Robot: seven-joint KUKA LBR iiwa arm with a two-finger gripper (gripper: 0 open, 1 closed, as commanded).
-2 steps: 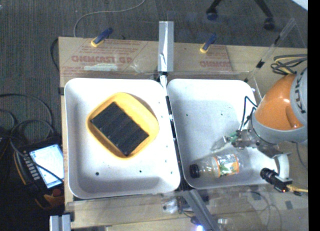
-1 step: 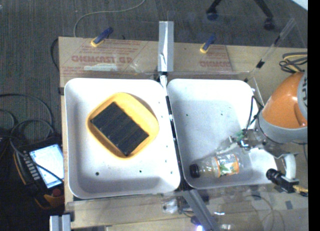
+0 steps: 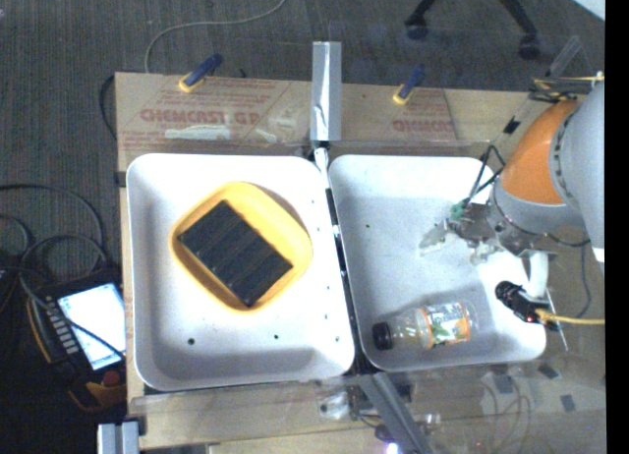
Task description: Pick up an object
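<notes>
My gripper (image 3: 462, 231) hangs over the right bin (image 3: 393, 197), upper right; can't tell its state. 1 clear bottle (image 3: 425, 325) lies on its side near that bin's front wall. Left bin (image 3: 157, 334): 1 yellow dish (image 3: 241, 244) w/ dark ribbed top. 2 bins on bench (image 3: 197, 108).

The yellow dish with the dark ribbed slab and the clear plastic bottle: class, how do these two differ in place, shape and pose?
The yellow dish with the dark ribbed slab sits in the left white bin; the clear plastic bottle lies in the right white bin. The dish is broad, flat and opaque; the bottle is slim and see-through, on its side. Both rest apart from the gripper.
</notes>
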